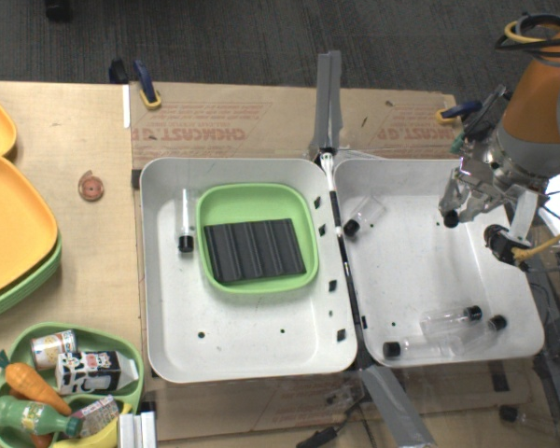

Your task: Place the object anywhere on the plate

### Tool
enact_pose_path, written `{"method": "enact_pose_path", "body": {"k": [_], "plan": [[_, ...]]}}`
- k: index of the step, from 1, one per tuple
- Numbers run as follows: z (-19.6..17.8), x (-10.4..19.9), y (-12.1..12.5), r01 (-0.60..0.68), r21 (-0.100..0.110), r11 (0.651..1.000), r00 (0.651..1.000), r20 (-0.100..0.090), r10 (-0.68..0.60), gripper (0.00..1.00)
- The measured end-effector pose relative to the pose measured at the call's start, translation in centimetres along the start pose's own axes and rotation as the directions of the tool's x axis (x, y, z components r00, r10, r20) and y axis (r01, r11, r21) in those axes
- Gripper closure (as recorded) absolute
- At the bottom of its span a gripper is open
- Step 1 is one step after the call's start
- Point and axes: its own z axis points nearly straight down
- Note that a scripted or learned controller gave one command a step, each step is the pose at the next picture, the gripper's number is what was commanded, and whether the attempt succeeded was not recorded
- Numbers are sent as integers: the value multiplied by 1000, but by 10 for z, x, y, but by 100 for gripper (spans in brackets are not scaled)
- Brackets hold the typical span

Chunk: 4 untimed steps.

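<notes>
A green square plate (pixel 257 238) sits in the left bin (pixel 168 343) with a dark ribbed rectangular object (pixel 253 250) lying flat across its middle, and a clear tube with a black cap (pixel 185 222) lies just beside the plate's left edge. The gripper (pixel 471 199) hangs over the upper right part of the right bin (pixel 420 278); nothing shows between its tips, and I cannot tell how it is set. Further clear tubes with black caps (pixel 448 323) lie along that bin's near side.
</notes>
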Motion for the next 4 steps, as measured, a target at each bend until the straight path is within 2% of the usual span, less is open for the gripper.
{"method": "enact_pose_path", "body": {"k": [1,2,3,4], "plan": [[0,0,0,-1,0,1000,1000,0,1,0],[12,-38,3,-16,0,1000,1000,-1,16,0],[-12,-52,-35,-101,1,995,995,-2,101,0],[9,17,-56,-165,1,986,986,-1,165,0]]}}
